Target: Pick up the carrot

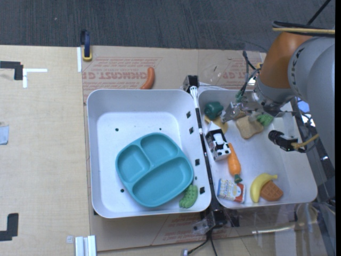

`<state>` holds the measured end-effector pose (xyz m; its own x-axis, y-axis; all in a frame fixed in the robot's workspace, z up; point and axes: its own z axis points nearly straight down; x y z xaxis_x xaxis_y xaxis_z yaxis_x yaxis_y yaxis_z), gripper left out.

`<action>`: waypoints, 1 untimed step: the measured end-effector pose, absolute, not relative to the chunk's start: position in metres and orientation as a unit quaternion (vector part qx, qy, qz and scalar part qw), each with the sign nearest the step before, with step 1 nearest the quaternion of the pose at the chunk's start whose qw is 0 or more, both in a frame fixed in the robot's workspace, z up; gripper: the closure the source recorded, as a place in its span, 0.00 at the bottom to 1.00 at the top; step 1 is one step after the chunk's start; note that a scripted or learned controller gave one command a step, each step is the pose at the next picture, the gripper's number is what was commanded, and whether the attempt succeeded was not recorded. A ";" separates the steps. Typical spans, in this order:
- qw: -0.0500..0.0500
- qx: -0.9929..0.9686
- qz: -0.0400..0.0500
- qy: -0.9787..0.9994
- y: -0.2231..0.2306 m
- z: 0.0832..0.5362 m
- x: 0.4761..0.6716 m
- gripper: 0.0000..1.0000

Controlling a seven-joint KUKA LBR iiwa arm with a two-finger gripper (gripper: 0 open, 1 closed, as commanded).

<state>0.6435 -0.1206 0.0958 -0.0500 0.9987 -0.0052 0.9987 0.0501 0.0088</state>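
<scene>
The orange carrot (234,161) lies in the right bin (298,167), near its left side, pointing toward the back. My gripper (238,110) hangs over the back of that bin, above and behind the carrot, close to a tan bread slice (248,126). There is a clear gap between gripper and carrot.
Around the carrot lie a black-and-white block (217,143), a small carton (231,190), a banana (261,185) and a waffle (272,192). Green items (214,110) sit at the back. The left bin (106,116) holds a teal divided plate (154,168) and a pickle (188,196). A sausage (148,78) lies outside.
</scene>
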 end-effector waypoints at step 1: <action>0.003 0.686 0.000 0.727 -0.109 0.096 0.578 0.00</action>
